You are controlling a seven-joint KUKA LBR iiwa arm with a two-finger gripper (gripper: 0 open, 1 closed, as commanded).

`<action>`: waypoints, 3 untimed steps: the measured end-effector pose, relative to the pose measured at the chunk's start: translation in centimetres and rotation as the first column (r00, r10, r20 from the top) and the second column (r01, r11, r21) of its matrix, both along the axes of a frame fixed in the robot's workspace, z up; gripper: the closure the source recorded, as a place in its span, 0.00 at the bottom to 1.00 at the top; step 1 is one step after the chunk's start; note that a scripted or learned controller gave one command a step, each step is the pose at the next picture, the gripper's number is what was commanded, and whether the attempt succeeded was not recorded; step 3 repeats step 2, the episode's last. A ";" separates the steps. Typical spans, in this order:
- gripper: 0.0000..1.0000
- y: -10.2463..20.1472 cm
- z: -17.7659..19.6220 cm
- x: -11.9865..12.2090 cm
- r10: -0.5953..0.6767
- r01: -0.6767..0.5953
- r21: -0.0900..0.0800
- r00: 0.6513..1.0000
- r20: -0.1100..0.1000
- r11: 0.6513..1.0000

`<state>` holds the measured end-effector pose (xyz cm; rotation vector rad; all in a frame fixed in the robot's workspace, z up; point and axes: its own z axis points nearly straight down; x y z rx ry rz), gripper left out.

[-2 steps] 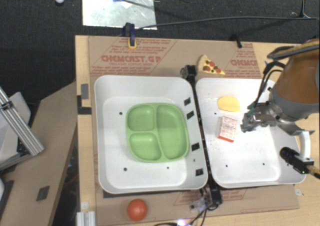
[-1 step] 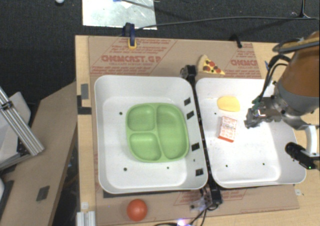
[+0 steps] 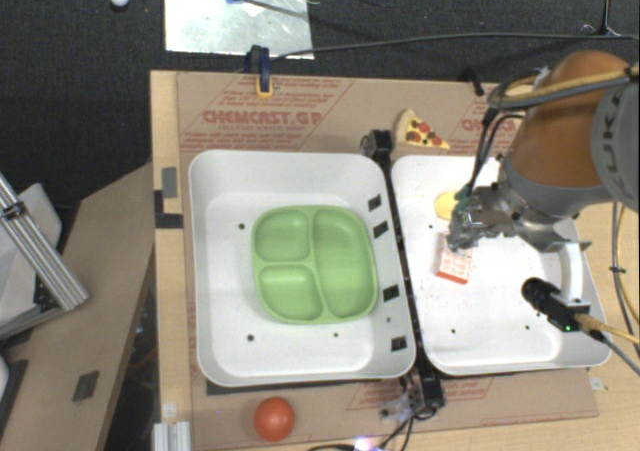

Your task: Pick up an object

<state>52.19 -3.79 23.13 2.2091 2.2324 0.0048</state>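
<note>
Flat red-and-white card [image 3: 455, 264] in right bin [image 3: 500, 339], metal gripper [image 3: 462, 235] just above, finger state unclear

Reaching in from the right side of the frame: a grey arm [image 3: 560, 174] with an orange band. Bent down, gripper [image 3: 462, 232] pointing low, right of the middle of the frame.

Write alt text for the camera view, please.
The gripper hangs low in the right bin, right above a small red-and-white packet, with a yellow object beside it. The left bin holds a green divided plate.
</note>
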 end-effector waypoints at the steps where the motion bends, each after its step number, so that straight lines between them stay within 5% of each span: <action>1: 1.00 4.4 -0.6 1.5 -0.001 0.001 0.000 1.000 0.000 1.000; 2: 1.00 9.8 0.2 1.9 0.000 0.000 0.001 1.000 -0.001 1.000; 3: 1.00 9.8 0.2 1.9 0.000 0.000 0.001 1.000 -0.001 1.000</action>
